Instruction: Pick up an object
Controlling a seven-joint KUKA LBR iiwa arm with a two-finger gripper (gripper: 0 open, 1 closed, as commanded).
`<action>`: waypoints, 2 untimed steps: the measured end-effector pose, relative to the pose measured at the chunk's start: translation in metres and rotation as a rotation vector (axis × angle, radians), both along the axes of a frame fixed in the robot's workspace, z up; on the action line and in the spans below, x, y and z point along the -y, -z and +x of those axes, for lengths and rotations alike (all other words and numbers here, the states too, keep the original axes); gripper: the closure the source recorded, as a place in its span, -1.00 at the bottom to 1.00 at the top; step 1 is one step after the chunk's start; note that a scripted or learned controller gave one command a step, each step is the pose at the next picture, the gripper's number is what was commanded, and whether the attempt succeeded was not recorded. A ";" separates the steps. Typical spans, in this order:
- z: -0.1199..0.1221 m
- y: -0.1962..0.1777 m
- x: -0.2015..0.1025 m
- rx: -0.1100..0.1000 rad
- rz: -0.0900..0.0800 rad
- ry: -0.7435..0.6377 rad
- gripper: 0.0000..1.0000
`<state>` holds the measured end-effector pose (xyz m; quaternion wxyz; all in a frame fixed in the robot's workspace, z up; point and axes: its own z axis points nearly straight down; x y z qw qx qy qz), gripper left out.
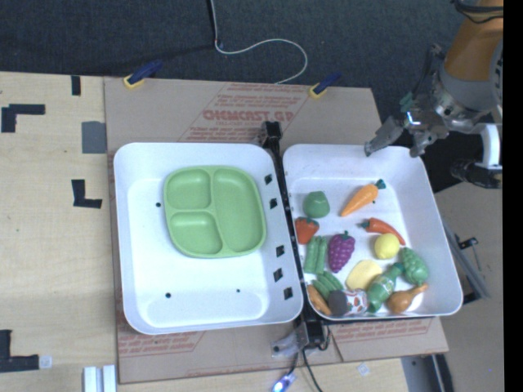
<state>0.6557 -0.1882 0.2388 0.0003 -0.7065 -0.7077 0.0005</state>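
Note:
My gripper [395,146] hovers over the far edge of the right bin [425,188], open with nothing between its fingers. Below it in that bin lie several toy foods. An orange carrot [360,198] is nearest, with a green pepper [316,204] to its left. Further toward the front are a red chili [379,226], a lemon [386,246], purple grapes [341,251], a tomato [305,229], a green pea pod [314,255], a yellow squash [362,273] and broccoli [413,264]. All of these lie apart from the gripper.
The left bin [139,219] holds a green divided plate [215,211]. A black hinge strip [279,219] runs between the bins. A white cable [261,51] loops across the dark floor behind the cardboard sheet [237,113].

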 end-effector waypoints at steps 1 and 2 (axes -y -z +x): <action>-0.066 0.055 -0.046 -0.011 0.004 0.000 -1.00; -0.088 0.055 -0.121 -0.004 0.003 -0.006 -1.00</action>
